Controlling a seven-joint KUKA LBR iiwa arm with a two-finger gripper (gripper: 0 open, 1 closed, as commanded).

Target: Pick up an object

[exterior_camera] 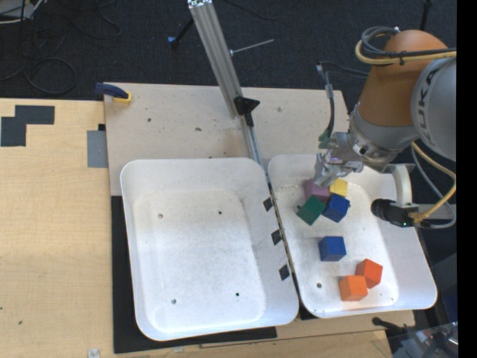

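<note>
Over the right bin [417,289], near its far edge, you will find the gripper [326,176] lowered into a tight cluster of blocks. Its fingers reach down among those blocks, and you cannot tell from this view how far apart they stand or whether anything sits between them.

Note the cluster first. A purple block [315,190] lies directly under the gripper tip, with a yellow block [339,187] just beside it toward the bin's right edge. A green block [310,212] touches the purple one on the near side, and a blue block [336,208] sits beside the green one, below the yellow one. All four are packed together in the far half of the bin.

Check the remaining blocks next. A second blue block [332,247] lies alone near the middle of the bin, apart from the cluster. Two orange blocks occupy the near right corner: one orange block [353,287] closer to the near edge, the other orange block [371,271] touching it on the far right side.

Observe the arm [402,95] entering from the right, its orange band above the grey wrist.

The left bin [138,200] stands beside the right bin, the two separated by a narrow gap along their shared edge.
</note>
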